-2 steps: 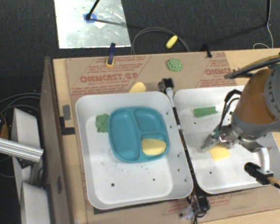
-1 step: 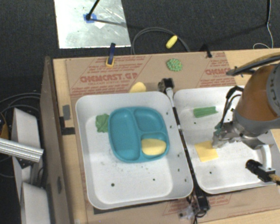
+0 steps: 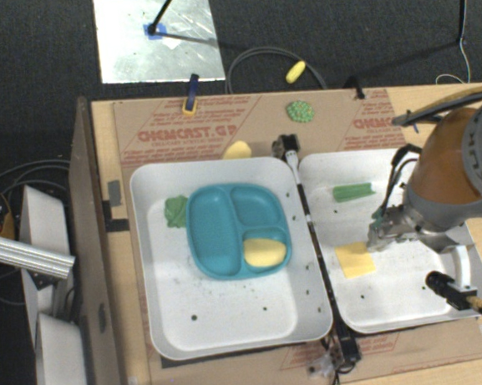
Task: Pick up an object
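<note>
At the near edge of the desk (image 3: 111, 241), two shallow white bins sit side by side, their inner walls touching along a dark strip. The right bin (image 3: 402, 303) holds a flat yellow square (image 3: 355, 261), like a slice of cheese, lying on the floor toward its left side. Just beside that square's upper right corner is the gripper (image 3: 382, 232), lowered close to the bin floor; whether it touches the square, and whether it is spread or pressed together, cannot be told from this angle. Behind it the grey arm (image 3: 465, 168) with its orange band comes in from the right, over the bin's right side. Farther back in the same bin lies a small green oblong piece (image 3: 352, 191), well apart from the yellow square.

The left bin (image 3: 177, 319) carries a teal divided plate (image 3: 219, 231) in its middle. A yellow rounded object (image 3: 265, 252), possibly a toy lemon, rests in the plate's lower right compartment. A leafy green piece (image 3: 175, 211) lies on the bin floor, touching the plate's upper left edge.

Beyond the bins, on the printed brown board, a yellow item (image 3: 237, 151) peeks over the left bin's far rim, and a green bumpy disc (image 3: 300, 111) lies farther back. On the dark floor beyond lies a shiny metal sheet (image 3: 158, 35).
</note>
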You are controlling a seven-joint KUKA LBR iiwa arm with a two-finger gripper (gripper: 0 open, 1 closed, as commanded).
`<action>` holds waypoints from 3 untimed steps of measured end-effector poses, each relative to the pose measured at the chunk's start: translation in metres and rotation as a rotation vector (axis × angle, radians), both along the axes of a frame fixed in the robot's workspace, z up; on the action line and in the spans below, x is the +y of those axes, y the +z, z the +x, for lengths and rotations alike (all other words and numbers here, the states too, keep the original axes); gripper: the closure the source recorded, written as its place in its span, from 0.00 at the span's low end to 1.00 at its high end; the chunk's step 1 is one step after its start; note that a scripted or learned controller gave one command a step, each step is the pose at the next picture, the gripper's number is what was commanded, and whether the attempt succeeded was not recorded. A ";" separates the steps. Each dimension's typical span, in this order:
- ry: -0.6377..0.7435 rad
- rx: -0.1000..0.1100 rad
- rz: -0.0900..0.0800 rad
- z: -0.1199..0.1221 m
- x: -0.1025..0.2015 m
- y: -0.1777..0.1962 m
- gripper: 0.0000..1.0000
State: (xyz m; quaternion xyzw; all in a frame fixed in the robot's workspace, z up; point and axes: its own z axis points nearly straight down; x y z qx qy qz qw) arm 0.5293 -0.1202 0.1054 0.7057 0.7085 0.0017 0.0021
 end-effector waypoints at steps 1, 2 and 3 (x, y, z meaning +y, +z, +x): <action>0.000 0.001 0.000 0.000 0.000 0.000 0.00; 0.001 0.007 0.002 -0.018 0.030 -0.022 0.00; -0.009 0.004 -0.003 -0.025 -0.045 -0.021 0.00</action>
